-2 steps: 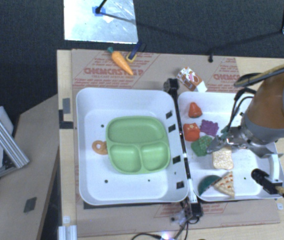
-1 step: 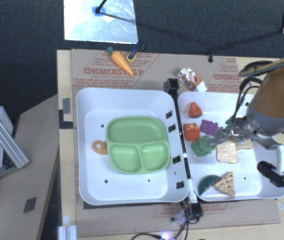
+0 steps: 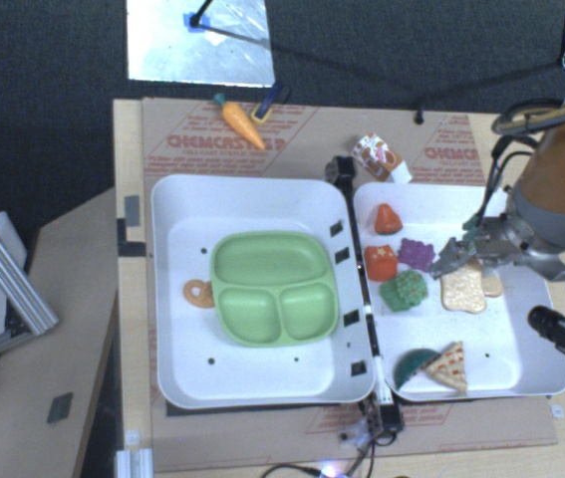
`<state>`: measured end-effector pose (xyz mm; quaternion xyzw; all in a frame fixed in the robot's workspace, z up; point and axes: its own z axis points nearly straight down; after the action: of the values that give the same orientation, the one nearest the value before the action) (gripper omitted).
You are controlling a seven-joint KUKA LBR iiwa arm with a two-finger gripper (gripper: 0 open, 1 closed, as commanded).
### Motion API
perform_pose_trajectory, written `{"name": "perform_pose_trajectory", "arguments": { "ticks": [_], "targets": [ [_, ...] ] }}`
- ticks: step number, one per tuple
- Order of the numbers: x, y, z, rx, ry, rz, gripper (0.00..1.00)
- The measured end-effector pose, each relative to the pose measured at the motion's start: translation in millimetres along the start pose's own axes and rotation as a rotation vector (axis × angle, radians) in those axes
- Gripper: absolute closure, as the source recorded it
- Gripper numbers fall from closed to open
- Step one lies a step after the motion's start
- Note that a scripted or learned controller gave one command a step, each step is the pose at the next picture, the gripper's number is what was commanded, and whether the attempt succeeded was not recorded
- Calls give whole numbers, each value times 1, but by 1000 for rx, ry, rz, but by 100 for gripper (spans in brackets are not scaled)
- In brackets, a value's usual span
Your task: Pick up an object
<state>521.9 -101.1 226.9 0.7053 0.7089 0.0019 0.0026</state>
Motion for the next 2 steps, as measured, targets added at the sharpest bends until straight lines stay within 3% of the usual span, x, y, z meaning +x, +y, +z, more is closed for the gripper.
{"name": "perform_pose_trajectory", "arguments": {
  "ticks": [2],
  "targets": [
    [110, 13, 17, 5, 3, -5, 100]
  ]
}}
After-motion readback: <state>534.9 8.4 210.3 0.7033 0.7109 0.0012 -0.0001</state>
